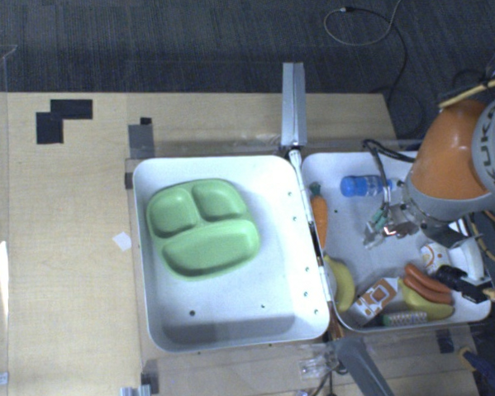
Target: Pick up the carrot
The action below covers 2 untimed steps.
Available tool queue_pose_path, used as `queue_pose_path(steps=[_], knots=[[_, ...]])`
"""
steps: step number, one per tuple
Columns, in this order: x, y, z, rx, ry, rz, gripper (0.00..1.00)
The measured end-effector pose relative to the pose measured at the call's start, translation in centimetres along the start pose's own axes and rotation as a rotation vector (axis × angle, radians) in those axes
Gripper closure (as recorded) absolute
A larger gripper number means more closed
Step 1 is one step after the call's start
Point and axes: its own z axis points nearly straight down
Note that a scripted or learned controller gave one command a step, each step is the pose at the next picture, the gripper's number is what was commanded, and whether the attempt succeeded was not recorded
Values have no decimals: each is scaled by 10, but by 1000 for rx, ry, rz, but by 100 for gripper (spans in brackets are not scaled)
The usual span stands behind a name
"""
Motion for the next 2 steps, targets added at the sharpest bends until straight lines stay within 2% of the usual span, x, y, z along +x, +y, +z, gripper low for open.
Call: queue_pose_path(steps=[1, 2], knots=[[41, -36, -47, 0, 0, 389, 100], [33, -41, -48, -1, -1, 540, 100]])
